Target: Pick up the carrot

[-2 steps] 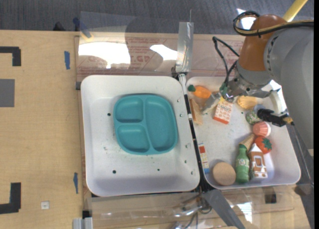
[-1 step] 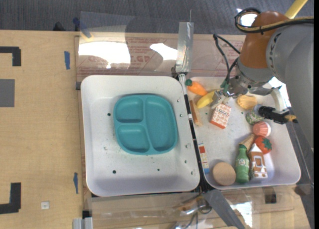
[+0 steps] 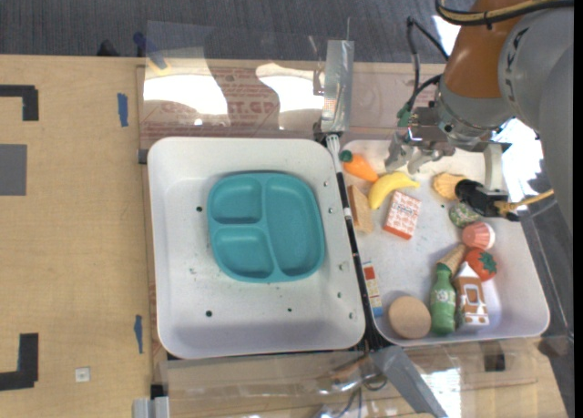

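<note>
The carrot, small and orange with a green tip, lies in the far left corner of the right bin, close to the divider. My gripper hangs just right of it, over the upper end of a yellow banana. Its two grey fingers stand apart, open, with nothing between them. The carrot is apart from the fingers and rests on the bin floor.
A red-and-white carton lies right of the banana. Further right and nearer are a tan biscuit, a peach, a green bottle, a small house-print carton and a tan round block. The left bin holds a teal divided plate.
</note>
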You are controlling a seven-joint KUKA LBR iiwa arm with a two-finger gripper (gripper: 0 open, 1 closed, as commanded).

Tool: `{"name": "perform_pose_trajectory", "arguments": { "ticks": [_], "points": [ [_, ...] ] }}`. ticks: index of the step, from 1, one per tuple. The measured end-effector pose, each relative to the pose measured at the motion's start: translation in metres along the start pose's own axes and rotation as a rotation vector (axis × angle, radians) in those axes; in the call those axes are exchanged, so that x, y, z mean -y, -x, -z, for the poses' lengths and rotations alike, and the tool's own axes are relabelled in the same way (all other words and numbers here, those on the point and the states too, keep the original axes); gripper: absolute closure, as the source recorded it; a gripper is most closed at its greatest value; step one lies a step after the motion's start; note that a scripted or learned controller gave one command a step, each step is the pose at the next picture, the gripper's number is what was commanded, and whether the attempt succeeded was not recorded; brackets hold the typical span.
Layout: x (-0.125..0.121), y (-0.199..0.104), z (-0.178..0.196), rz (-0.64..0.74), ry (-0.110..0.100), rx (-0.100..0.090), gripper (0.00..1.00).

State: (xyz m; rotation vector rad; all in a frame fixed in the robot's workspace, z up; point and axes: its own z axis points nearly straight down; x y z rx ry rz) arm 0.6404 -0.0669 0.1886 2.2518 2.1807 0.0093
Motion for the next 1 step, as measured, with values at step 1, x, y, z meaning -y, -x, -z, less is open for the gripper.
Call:
{"name": "perform_pose_trajectory", "arguments": {
  "ticks": [1],
  "points": [
    [0.0162,-0.0955,-0.0041,-0.259,-0.013,-0.001,1.0]
  ]
}}
